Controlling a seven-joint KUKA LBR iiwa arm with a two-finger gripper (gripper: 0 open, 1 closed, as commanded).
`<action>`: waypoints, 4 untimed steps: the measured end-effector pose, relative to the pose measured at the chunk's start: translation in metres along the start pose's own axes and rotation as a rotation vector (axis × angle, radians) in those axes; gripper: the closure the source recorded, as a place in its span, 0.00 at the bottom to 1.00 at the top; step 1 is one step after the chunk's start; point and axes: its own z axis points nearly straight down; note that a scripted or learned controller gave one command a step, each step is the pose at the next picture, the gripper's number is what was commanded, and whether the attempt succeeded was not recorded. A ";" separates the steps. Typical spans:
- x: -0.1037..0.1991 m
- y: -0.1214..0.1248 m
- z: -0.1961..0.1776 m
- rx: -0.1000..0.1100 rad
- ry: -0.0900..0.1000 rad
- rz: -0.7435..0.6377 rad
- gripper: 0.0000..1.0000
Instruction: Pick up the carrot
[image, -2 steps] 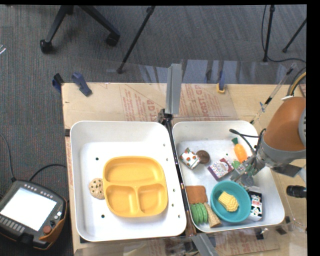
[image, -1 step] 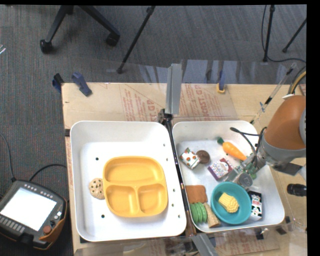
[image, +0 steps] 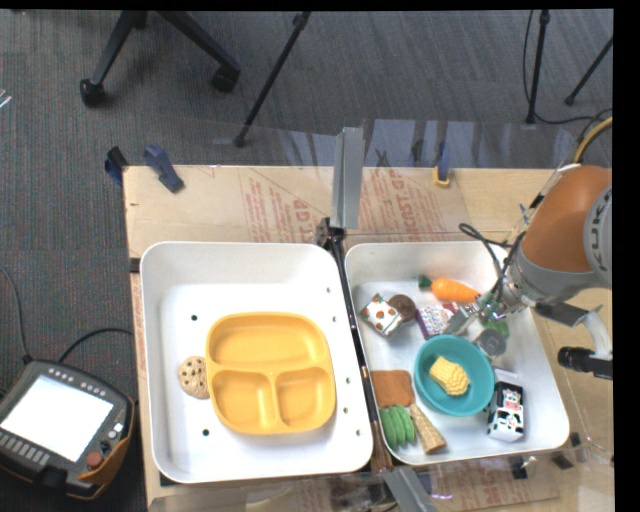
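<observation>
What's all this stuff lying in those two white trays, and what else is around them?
White bins: two, side by side on the bench.
Divided plate: one, yellow, left bin.
Cookie: one, tan, left of the plate.
Carrot: one, orange, right bin, far side.
Bowl: one, teal, right bin.
Corn: one, yellow, in the bowl.
Milk carton: one, white and black, right bin's near corner.
Handheld controller: one, grey, floor at left.
Arm: one, grey and orange.
Claw: one, just right of the carrot.
</observation>
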 end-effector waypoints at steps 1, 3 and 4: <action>-0.013 0.048 0.001 0.014 0.014 0.179 0.00; -0.009 0.056 0.001 -0.002 0.013 0.594 0.00; -0.012 0.055 -0.010 -0.001 0.004 0.590 1.00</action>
